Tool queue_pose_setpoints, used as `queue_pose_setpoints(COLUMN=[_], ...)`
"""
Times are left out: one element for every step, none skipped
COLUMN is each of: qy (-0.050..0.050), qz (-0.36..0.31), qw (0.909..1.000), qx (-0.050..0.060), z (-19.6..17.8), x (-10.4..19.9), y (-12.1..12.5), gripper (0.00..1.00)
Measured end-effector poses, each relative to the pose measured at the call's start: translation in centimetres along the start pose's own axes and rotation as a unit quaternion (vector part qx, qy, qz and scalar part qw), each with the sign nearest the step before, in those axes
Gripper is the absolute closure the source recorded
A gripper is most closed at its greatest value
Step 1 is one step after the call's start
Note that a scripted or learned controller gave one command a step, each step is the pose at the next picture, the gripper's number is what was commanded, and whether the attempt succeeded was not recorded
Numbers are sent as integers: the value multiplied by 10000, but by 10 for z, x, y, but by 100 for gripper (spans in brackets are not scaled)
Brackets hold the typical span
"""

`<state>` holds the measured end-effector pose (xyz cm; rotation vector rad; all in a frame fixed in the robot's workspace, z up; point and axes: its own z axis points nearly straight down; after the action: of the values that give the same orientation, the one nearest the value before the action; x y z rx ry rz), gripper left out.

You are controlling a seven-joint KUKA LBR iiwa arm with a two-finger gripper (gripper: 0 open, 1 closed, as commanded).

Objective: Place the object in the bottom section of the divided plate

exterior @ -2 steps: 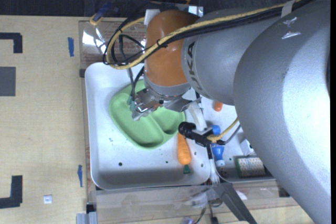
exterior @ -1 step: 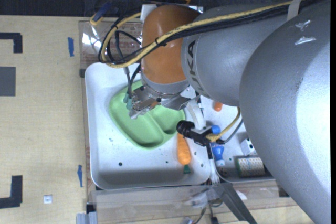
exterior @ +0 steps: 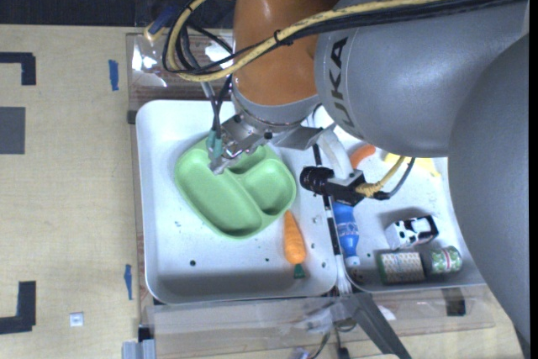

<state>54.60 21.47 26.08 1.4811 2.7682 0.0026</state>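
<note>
The big grey arm (exterior: 420, 63) with its orange band (exterior: 282, 29) sits nearest the camera, reaching in from the right and covering much of the right bin (exterior: 454, 277). Below it the jaws (exterior: 220, 154) hang over the upper left part of a green divided plate (exterior: 235, 189) in the left bin (exterior: 155, 206); whether they are parted or closed, and whether anything sits between them, cannot be told from here. An orange carrot (exterior: 293, 240) with a small green end lies on the bin floor just beside the plate's lower right rim, apart from the jaws and outside every section. The plate is pale green, glossy, with raised ridges splitting it. In the right bin lie a blue tube (exterior: 345, 229), a green can (exterior: 418, 263), and a black and white piece (exterior: 414, 231). The surface (exterior: 67, 181) is light wood with black and blue marks; dark floor lies beyond.
</note>
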Motion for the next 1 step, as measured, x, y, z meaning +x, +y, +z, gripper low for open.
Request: queue_pose_setpoints(qy=[-4], qz=[-440], qw=[9990], qx=[-7], z=[34], x=[-30], y=[44], gripper=[100])
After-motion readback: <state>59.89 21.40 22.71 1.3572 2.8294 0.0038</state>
